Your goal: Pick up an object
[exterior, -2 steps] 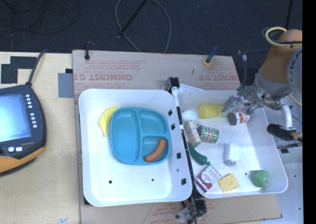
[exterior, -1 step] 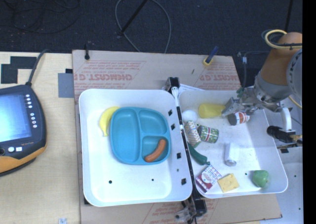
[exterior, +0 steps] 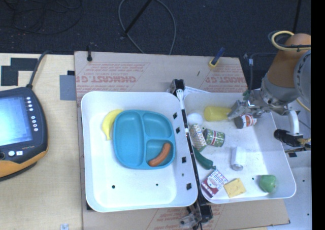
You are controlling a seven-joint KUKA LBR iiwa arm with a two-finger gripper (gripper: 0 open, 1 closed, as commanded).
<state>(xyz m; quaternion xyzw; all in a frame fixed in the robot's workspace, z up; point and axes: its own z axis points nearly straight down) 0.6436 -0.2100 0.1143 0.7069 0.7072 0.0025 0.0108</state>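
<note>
My gripper (exterior: 245,112) hangs over the far part of the right bin (exterior: 284,173), reaching in from the right. Directly beneath it is a small red-and-white can (exterior: 248,121), partly covered by the gripper, and I cannot tell whether the can is gripped. To the gripper's left lies a yellow lemon-like object (exterior: 216,113). Nearer the bin's middle are a green-labelled can (exterior: 213,137) on its side and a small white cylinder (exterior: 236,158).
The right bin also has a white ball (exterior: 194,119), a dark green pepper (exterior: 203,160), a red-and-white packet (exterior: 215,180), a yellow block (exterior: 234,188) and a green ball (exterior: 267,183). The left bin (exterior: 101,183) holds a blue divided plate (exterior: 137,137) with a sausage (exterior: 161,155), and a yellow banana (exterior: 108,122).
</note>
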